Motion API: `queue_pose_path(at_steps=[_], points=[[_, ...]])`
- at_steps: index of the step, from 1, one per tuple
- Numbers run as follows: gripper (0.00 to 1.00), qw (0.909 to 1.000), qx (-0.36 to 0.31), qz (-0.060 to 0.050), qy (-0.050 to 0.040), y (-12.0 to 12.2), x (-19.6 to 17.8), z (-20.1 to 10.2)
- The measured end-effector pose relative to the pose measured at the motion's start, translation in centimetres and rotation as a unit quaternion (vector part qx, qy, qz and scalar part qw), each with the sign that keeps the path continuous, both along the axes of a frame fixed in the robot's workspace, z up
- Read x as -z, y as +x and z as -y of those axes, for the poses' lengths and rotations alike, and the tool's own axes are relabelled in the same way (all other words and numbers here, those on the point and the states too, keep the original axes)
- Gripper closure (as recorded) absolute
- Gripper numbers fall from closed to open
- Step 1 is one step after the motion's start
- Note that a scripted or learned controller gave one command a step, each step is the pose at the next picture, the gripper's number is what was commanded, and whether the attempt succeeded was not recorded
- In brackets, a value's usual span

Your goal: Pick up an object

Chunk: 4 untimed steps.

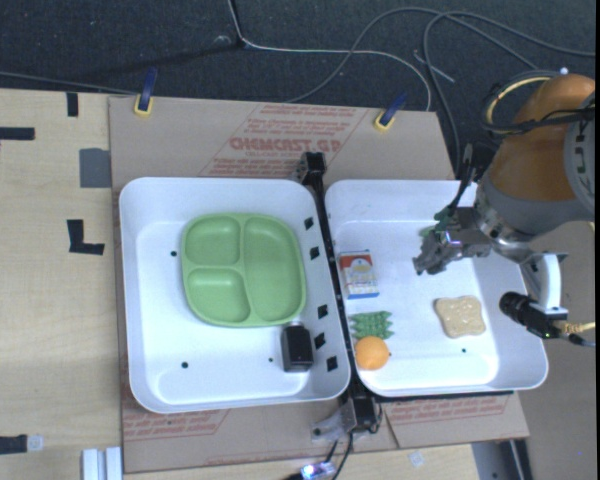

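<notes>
Bench [40, 268]: pale wood with black tape marks, under a brown cardboard sheet [280, 138] that two clips hold at its far edge.
Left bin [145, 368]: shallow and white, lying on the cardboard, its right wall against the right bin.
Right bin [520, 373]: shallow and white, beside the left one, a line of black clips along the seam between them.
Arm [540, 168]: grey with an orange band, reaching in from the right above the right bin's far right corner.
Green plate [245, 268]: a rounded square tray with three compartments, lying flat in the middle of the left bin.
End effector [435, 253]: dark, hanging over the far right part of the right bin, pointing down and leftward; nothing can be seen between its fingers, and whether they are spread or closed I cannot tell.
Small box [359, 274]: white and red, lying flat by the right bin's left wall, its long axis running from near to far.
Toast piece [461, 316]: tan, roughly square, flat on the bin floor near and a little right of the end effector, apart from it.
Black block [297, 347]: small, at the near right corner of the left bin, just beside the plate's near edge.
Green toy [370, 322]: leafy, its long axis running left to right, between the box and the orange.
Orange ball [372, 354]: round, at the near left of the right bin, just beside the green toy.
</notes>
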<state>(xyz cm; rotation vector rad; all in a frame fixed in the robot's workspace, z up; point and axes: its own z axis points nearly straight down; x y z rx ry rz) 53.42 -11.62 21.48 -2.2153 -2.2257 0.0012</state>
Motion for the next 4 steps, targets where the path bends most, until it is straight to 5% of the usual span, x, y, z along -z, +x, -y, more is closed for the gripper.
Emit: queue_pose_path(at_steps=[4], points=[[1.00, 1.0000, -0.001, 0.000, 0.0003, 0.7, 0.6, -21.8]])
